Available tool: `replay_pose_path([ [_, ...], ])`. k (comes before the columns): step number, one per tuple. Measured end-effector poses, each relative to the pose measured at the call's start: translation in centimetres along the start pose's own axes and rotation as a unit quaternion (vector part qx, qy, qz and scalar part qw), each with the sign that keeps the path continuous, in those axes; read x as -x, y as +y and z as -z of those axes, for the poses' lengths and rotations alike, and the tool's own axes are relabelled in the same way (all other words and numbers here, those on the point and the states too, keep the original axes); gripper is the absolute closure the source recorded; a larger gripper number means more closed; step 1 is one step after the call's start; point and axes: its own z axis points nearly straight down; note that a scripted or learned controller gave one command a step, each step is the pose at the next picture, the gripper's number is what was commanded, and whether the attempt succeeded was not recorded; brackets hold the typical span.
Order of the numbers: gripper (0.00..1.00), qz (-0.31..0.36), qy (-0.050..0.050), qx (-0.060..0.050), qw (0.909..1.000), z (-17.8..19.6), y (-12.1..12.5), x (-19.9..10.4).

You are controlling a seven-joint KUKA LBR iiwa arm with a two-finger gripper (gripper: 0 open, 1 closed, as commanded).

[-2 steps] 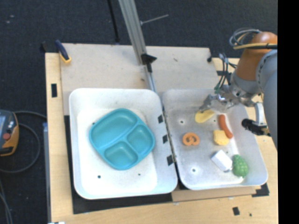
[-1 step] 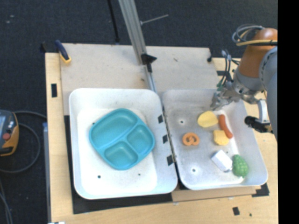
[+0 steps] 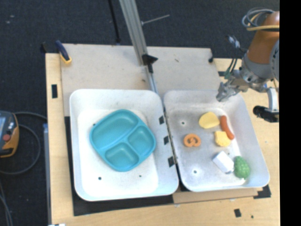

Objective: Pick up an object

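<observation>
The right bin (image 3: 188,107) holds several small toys: a yellow lump (image 3: 209,120), an orange-red sausage (image 3: 226,127), a yellow piece (image 3: 222,139), an orange ring (image 3: 192,140), a white block (image 3: 223,162) and a green broccoli-like piece (image 3: 241,167). My gripper (image 3: 223,94) hangs over the bin's far right corner, above and beyond the yellow lump, with nothing seen between its fingers. A blue divided plate (image 3: 122,139) lies in the left bin (image 3: 84,107).
A slanted aluminium post (image 3: 136,29) rises behind the bins, ending at a black clamp (image 3: 149,60) near the gap between them. The bench top (image 3: 103,67) stretches bare behind the bins. An orange device (image 3: 8,134) with cable sits off the bench at left.
</observation>
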Motion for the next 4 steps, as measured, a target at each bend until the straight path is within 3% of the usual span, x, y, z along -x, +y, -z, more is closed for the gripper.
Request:
replay_pose_path([
  [1, 1.0, 0.0, 0.0, 0.0, 1.0, 5.0, 0.3, -0.8],
  [2, 1.0, 0.001, 0.001, -0.002, 1.0, 6.9, 0.3, -0.7],
  [4, 1.0, 0.001, 0.001, -0.003, 1.0, 7.1, -3.0, -10.5],
])
